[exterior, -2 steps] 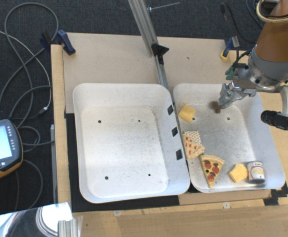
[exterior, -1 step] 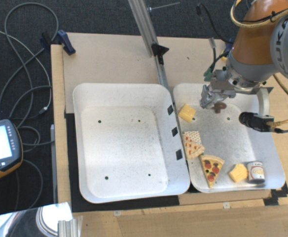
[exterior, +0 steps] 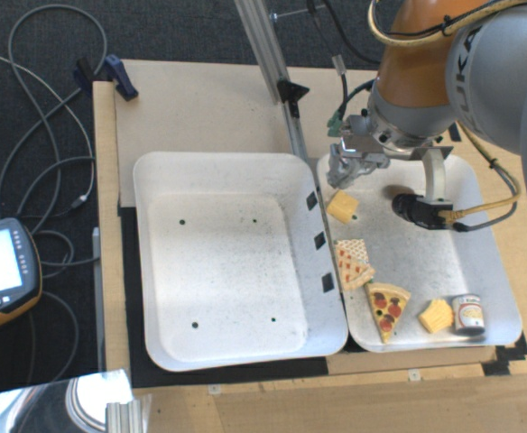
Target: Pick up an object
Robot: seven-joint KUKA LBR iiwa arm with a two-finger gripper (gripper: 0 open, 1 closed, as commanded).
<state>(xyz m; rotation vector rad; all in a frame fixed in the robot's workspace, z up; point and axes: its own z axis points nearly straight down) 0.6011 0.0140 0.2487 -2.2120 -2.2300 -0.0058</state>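
Over the right bin (exterior: 494, 269), gripper (exterior: 340, 177) just above a yellow block (exterior: 342, 207)
Whether the pincer is apart or together, I cannot tell. Nearer the front lie a waffle piece (exterior: 353, 262), pizza slice (exterior: 387, 308), cheese wedge (exterior: 436, 315) and small can (exterior: 468, 314)

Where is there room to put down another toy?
The left bin has bare floor from wall to wall. The right bin is crowded: cheese block, waffle, pizza slice, cheese wedge, can, gripper above.
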